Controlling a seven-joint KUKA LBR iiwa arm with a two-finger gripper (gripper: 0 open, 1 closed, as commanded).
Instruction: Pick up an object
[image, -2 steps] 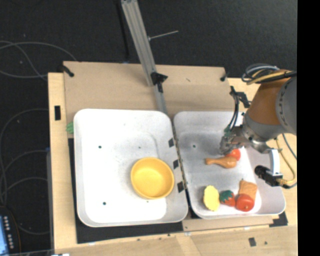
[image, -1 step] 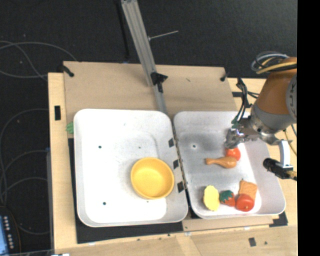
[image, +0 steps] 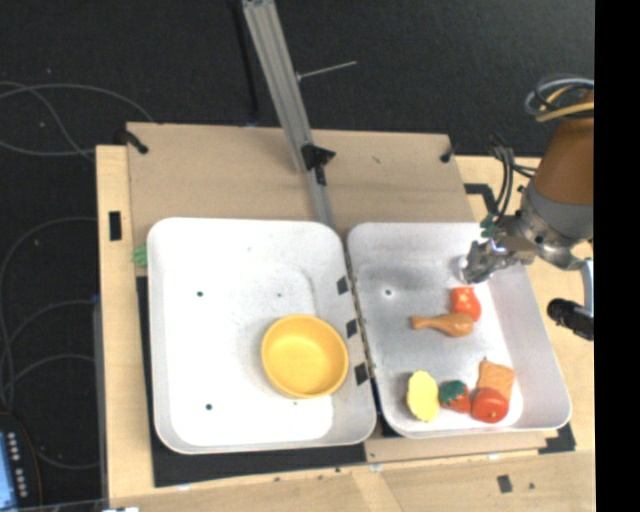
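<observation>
My gripper (image: 474, 266) hangs over the upper right part of the right bin (image: 400, 250), just above a small red and white object (image: 465, 302). Below that lies a brown drumstick-shaped toy (image: 444, 323). Near the bin's front edge sit a yellow lemon-like piece (image: 422, 395), a red strawberry with a green top (image: 457, 394), an orange block (image: 496, 377) and a red tomato (image: 489, 405). The left bin (image: 200, 270) holds a yellow bowl (image: 304, 355).
A grey metal post (image: 288, 100) slants up from between the bins at the back. The arm's orange band (image: 568, 165) is at the right edge. Cables lie on the dark floor at the left.
</observation>
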